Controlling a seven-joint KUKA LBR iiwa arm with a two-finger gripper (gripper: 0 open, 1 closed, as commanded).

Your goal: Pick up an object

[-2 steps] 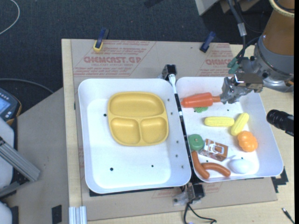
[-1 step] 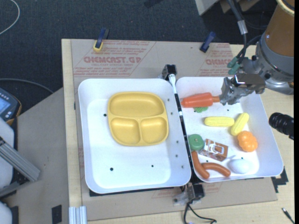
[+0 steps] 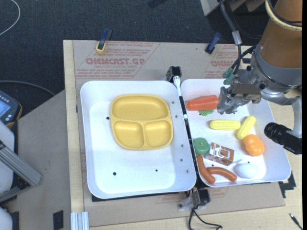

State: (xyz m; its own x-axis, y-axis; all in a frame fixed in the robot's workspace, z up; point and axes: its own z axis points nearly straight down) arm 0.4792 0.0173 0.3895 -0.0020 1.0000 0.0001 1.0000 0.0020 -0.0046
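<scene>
Hand over the toy carrot

Our hand hovers beside the carrot; we cannot tell its opening, so we should centre before descending.

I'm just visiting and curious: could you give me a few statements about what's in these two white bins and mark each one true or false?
1. The yellow divided tray lies in the left bin. True.
2. The toy food is piled on the yellow tray. False: the food lies in the right bin.
3. The carrot lies near the far end of the right bin, beside the gripper. True.
4. Both corn cobs lie in the left bin. False: one corn cob and a second cob lie in the right bin.
5. The white egg lies near the right bin's near edge. True.
</scene>
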